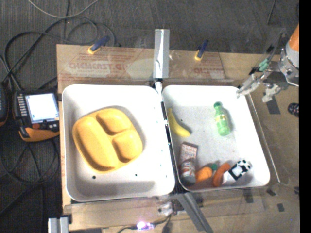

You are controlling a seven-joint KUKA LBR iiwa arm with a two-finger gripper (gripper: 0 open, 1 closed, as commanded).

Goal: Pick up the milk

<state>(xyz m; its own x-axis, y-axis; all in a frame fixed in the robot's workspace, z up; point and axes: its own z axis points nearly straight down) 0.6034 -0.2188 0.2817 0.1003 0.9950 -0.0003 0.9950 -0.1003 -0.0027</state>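
milk (240, 169) in bin corner (265, 181), crowded

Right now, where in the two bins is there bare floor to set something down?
In the right bin, the middle is bare between the banana and the green bottle. Its near edge is crowded: milk, carrots and a can. In the left bin, the yellow tray leaves only margins.

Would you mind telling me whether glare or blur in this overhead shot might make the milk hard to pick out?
In the camera view the light is even and soft, and the white bins look bright, not blown out; the milk is small and slightly soft, its black-and-white pattern distinct against the bin; the gripper looks a little blurred at the right bin's far corner.
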